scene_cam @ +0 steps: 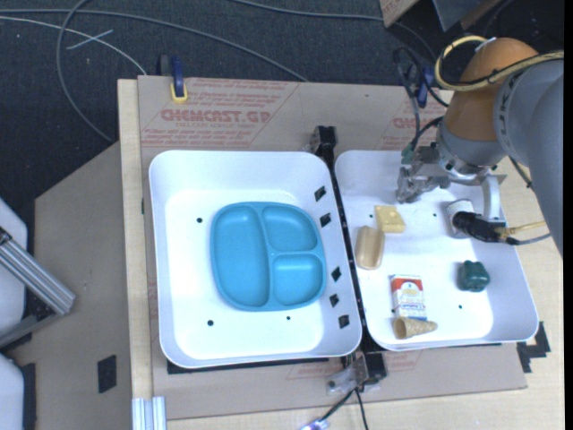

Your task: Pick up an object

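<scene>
- Here the claw [410,189] hangs low over the far part of the right bin [515,307], at the end of the grey arm [501,106] that comes in from the right with its orange band above the wrist.
- Whether the claw is spread or pressed together I cannot tell; its tips are small and dark against the white floor, and nothing can be seen between them.
- Just in front of the claw lies a small yellow block [389,219], close to it but apart.
- Beside that block, toward the bin's left wall, lies a tan bread roll [369,246].
- Nearer the front sits a small box with a red and white label [407,296], and a tan wedge [414,327] touches its front end.
- A dark green lump [473,276] rests near the right side of the same bin, well apart from the claw.
- The left bin [170,240] holds a blue divided plate [267,254], lying flat in the middle.
</scene>
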